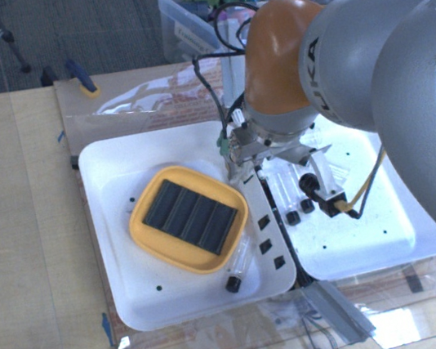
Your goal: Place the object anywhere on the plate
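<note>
The gripper (241,151) hangs over the seam between the two bins, beside the plate's upper right corner; whether it holds anything I cannot tell, since the wrist hides its tip. The yellow plate (150,237) sits in the left bin (109,167). What may be the object, a small clear tube with a black cap (238,272), lies below the gripper, touching the plate's lower right edge, its long axis slanting up-right.

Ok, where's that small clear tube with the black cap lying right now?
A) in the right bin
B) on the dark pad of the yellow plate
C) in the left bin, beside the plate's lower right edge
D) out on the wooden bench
C: the clear tube lies on the left bin floor just off the yellow plate, not on it.
</note>
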Motion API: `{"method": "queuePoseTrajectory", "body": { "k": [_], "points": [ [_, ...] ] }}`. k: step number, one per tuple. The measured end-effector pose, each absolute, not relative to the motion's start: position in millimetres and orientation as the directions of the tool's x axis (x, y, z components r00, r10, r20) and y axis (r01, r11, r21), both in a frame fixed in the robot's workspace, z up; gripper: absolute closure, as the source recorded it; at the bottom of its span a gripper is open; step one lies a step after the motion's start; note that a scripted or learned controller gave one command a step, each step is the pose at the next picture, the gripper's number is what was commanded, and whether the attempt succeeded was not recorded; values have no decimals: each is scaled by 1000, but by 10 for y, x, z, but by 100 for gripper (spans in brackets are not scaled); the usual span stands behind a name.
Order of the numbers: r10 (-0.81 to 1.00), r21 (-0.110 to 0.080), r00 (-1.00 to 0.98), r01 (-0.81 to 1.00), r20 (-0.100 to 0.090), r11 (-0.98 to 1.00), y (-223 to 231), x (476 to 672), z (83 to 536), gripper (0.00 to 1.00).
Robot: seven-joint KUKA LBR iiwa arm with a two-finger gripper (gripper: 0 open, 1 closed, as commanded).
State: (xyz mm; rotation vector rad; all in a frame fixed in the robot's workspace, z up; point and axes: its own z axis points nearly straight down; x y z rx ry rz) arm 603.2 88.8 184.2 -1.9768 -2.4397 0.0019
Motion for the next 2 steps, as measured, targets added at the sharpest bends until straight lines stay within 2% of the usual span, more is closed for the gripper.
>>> {"method": "queuePoseTrajectory", "body": {
  "k": [1,2],
  "points": [
    [880,-3,-474,880,2,474,1012,5883,1609,100],
    [881,-2,-474,881,2,474,1009,5885,1610,0]
  ]
}}
